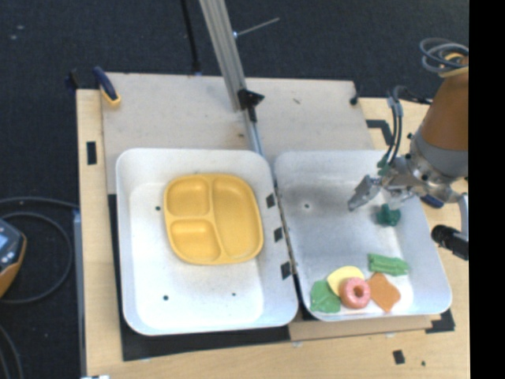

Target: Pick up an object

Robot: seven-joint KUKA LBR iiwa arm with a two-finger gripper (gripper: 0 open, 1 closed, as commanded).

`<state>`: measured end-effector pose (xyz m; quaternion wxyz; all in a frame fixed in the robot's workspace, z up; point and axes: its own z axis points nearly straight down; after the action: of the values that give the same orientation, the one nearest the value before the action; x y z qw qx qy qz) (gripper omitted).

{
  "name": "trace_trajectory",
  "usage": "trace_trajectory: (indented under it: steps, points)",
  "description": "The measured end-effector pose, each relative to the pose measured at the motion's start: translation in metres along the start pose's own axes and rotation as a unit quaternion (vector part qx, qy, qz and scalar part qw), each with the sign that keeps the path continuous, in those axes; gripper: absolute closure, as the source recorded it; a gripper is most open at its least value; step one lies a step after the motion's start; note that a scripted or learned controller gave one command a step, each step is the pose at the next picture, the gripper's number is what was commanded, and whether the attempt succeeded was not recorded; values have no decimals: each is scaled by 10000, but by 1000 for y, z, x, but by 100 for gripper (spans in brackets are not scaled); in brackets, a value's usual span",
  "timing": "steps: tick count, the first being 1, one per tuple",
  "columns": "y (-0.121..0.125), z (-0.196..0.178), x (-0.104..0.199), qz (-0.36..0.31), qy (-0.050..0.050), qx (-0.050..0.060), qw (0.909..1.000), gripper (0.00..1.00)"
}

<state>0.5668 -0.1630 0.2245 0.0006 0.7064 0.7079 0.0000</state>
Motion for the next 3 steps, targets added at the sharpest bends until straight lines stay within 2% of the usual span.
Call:
trace_trajectory:
  steps: [1,2,3]
  points:
    - [-3,43,1,10,-1,16,10000,0]
    - [-5,105,4,9,2,16,10000,0]
    - [-4,124,3,22,-3,0,10000,0]
